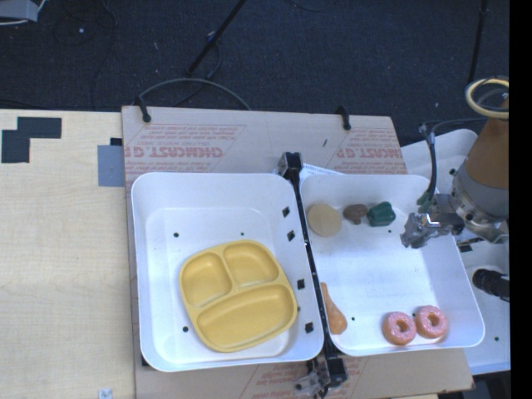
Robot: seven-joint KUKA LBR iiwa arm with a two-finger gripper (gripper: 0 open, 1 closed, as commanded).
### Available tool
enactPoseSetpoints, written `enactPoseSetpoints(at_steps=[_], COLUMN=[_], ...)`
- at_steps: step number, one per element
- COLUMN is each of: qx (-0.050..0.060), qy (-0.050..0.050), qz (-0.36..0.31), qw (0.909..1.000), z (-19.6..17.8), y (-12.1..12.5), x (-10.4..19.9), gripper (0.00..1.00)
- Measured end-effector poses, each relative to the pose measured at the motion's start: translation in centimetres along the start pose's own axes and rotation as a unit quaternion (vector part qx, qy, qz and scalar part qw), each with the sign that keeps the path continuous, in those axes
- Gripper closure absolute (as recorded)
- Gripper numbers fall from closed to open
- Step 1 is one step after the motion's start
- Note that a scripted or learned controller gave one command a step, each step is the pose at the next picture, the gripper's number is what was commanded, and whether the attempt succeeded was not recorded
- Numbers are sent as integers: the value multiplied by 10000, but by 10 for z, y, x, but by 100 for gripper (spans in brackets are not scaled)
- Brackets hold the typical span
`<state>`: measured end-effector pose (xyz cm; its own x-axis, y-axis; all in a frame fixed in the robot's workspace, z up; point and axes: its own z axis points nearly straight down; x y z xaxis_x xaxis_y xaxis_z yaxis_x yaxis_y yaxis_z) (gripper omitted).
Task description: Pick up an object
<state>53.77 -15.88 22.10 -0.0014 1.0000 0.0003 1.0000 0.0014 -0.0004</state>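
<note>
Two pink-frosted doughnuts (415,325) lie touching each other in the near right corner of the right bin (374,264). Along that bin's far side sit one round tan disc (324,219), one small brown lump (356,214) and one green piece (381,214), the last two just beside each other. One orange, carrot-like piece (332,310) lies against the bin's left wall. The gripper (413,233) hangs over the right bin's right side, near the green piece and apart from it, nothing between its fingers; whether they are apart or together I cannot tell. The left bin (166,223) holds one yellow tray (238,293) with three compartments. The cardboard sheet (258,144) under both bins carries red print, upside down and too faint to read surely.
</note>
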Motion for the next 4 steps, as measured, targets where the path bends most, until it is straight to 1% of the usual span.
enactPoseSetpoints(at_steps=[1, 2, 3, 4], qx=[6, 9, 15, 11], qy=[8, 9, 6, 5], qz=[-14, -15, -17, -14], qw=[10000, 10000, 10000, 10000], z=[4, -2, 2, -9], y=[17, 19, 24, 32], x=[45, 93, 153, 202], gripper=[100, 100, 100, 100])
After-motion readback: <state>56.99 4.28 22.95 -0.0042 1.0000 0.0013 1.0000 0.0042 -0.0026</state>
